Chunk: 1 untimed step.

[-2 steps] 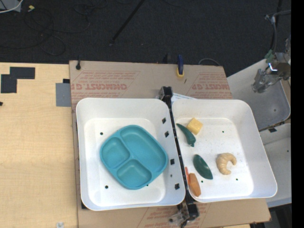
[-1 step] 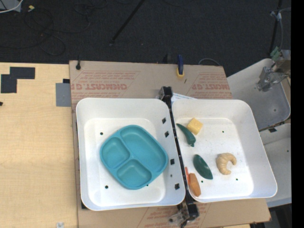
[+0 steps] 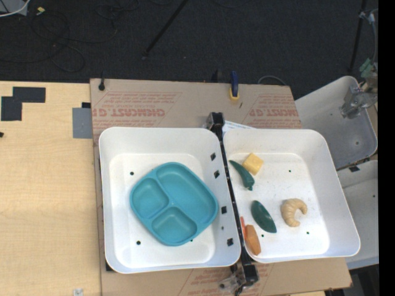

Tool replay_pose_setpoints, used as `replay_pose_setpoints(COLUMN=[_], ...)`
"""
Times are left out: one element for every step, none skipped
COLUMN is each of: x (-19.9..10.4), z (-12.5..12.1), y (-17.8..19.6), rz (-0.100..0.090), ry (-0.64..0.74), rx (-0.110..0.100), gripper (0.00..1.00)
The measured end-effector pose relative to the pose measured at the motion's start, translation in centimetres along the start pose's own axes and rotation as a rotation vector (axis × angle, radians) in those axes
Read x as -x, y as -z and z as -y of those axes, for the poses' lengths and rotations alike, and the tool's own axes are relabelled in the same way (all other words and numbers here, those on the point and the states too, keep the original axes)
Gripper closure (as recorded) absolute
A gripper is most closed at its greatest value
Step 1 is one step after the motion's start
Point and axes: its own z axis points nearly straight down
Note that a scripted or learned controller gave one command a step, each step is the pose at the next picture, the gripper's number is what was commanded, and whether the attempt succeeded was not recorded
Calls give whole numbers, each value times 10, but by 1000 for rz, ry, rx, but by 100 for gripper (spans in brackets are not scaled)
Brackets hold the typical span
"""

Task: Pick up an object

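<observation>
Clamp (image 3: 237, 281) at the bins' near end cut by bottom edge, grey arm (image 3: 358, 113) cropped at right

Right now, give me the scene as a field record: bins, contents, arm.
left bin: holds one teal divided plate, three compartments, lying flat
right bin: holds five small items
yellow block: upper left of right bin
green pepper: just below and left of the block, near the divider
dark green piece: centre of right bin
croissant: right of the dark green piece, apart from it
orange carrot: lower left corner of right bin
arm: grey, at right edge, outside the bins
</observation>
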Motion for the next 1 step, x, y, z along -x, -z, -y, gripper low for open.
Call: replay_pose_setpoints(x=[0], z=[12], y=[17], rz=[0], ry=[-1], rx=[0], gripper=[100])
